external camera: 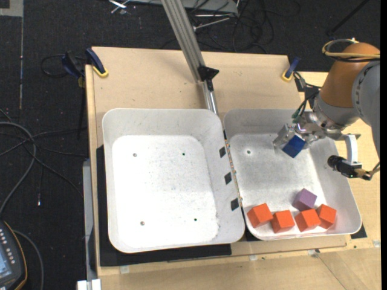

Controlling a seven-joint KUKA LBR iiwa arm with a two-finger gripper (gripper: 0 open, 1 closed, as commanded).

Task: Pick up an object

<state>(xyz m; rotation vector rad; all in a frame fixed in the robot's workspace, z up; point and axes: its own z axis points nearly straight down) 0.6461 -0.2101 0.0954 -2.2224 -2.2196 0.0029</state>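
seeing four orange cubes (283,220) lying in a row along the near wall of the right bin (260,122). noticing a purple cube (306,199) sitting just behind this row. finding the gripper (293,139) hanging over the far part of the same bin, fingers closing on both sides of a blue cube (295,147), tilted. not being able to tell if touching the floor.

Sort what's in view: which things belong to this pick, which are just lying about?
Job: tool; small blue cube at its tip; shallow white right bin under them.
Lying about: four orange cubes and one purple cube along that bin's near edge; shallow white left bin.
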